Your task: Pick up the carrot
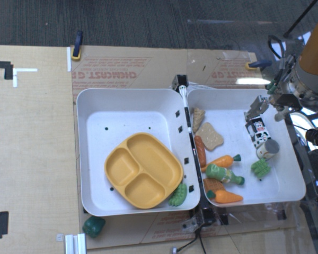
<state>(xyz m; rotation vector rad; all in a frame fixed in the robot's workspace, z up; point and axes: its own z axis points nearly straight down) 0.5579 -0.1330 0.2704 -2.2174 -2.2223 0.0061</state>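
1. The carrot (227,161) lies in the right bin (286,192), toward its left wall, near the middle.
2. It looks light, stiff and smooth; I would grip across its orange body.
3. The claw (254,110) hangs near the far-right corner; open or closed, I cannot tell.

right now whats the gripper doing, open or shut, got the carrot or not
Gripper: over the right bin, open or shut cannot be told; no carrot between its fingers. A carrot lies in that bin.
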